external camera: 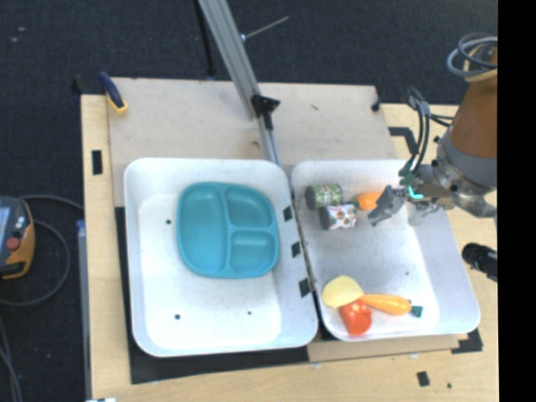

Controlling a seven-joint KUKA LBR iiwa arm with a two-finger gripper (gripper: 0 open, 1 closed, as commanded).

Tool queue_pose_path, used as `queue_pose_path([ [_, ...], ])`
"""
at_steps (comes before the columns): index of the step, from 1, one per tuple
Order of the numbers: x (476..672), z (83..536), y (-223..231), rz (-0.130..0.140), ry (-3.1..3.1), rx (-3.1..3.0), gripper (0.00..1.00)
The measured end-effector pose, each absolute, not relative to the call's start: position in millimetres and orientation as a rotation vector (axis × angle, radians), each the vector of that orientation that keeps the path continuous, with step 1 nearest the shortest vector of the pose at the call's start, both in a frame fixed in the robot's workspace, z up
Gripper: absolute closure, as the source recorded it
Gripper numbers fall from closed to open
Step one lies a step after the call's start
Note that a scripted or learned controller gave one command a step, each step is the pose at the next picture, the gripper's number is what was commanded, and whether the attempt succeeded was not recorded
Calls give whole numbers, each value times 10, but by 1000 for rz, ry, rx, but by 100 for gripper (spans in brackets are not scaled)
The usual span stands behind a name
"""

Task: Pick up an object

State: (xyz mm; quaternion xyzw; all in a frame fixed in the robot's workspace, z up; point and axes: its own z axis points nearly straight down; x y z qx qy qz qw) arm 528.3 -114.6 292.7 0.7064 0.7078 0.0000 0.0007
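My gripper [403, 209] hangs over the back of the right bin [435, 262], its fingers spread open with nothing between them. A small orange object [367, 199] lies just left of the left finger [383, 208], touching or nearly touching it. Further left lie a green can [325, 195] and a small white and red can [339, 217]. At the bin's front sit a yellow round fruit [342, 291], a red pepper [356, 318] and a carrot [387, 304].
The left bin [151, 308] holds a teal divided plate [228, 229]. A slanted metal bar [230, 44] runs down to the divider between the bins. The arm's orange band [481, 124] stands at the right. Bare bin floor shows mid-right.
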Motion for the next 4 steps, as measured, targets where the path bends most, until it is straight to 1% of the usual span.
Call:
queue_pose_path([
  [1, 5287, 2935, -1146, 2, 2222, 2217, 0],
  [2, 5381, 2394, -1112, -5, 2222, 2223, 0],
  [3, 5332, 1925, -1197, -5, 2221, 2225, 0],
  [4, 5331, 1350, -1111, -5, 2221, 2225, 0],
])
